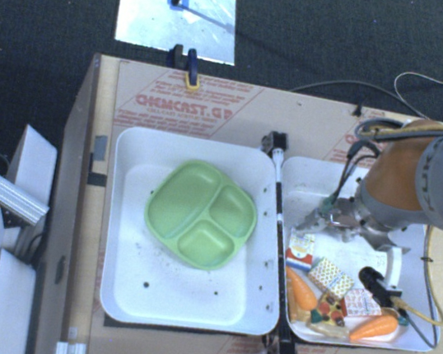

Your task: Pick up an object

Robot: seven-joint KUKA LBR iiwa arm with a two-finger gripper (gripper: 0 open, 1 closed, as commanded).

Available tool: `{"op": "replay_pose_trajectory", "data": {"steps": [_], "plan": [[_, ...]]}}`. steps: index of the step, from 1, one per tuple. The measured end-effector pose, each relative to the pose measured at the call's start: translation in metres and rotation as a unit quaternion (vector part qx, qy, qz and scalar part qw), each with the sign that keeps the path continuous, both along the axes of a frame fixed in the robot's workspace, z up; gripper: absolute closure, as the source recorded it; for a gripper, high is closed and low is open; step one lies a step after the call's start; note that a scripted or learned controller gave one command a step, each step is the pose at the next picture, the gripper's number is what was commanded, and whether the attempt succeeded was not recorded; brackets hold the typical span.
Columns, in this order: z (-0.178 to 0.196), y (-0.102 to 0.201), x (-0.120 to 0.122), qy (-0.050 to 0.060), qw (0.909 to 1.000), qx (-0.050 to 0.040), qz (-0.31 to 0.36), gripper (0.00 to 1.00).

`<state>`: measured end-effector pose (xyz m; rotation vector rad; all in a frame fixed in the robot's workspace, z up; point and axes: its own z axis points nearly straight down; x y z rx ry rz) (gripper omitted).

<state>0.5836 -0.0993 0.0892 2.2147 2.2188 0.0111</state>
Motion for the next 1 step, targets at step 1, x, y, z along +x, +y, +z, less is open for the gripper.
{"op": "replay_pose_trajectory", "data": {"steps": [1], "plan": [[-0.0039, -0.0470, 0.0775, 0.003, 1.0000, -0.0009, 0.001, 0.00]]}}
